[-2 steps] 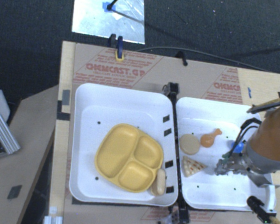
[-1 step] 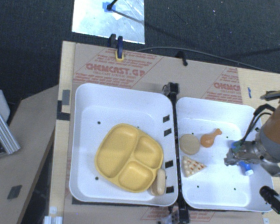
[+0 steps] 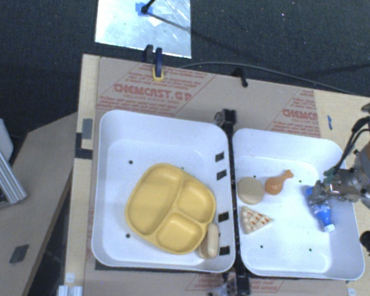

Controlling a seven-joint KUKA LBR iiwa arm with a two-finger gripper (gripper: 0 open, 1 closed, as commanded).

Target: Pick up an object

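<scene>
The 2 white bins, the left bin (image 3: 116,136) and the right bin (image 3: 344,262), look like smooth moulded plastic with a soft sheen. In the left one lies a yellow divided tray (image 3: 165,205) of smooth, slightly glossy plastic, with a pale, matt bread-like piece (image 3: 211,241) at its edge. The right bin holds toy food with a dull plastic look: a beige round piece (image 3: 251,190), an orange drumstick (image 3: 277,182) and a speckled pizza slice (image 3: 255,220). A blue item (image 3: 323,216) appears glossy. The worktop (image 3: 42,181) is matt, wood-like board, and a shiny foil-like sheet (image 3: 144,13) lies on dark, rough carpet (image 3: 33,27).
</scene>
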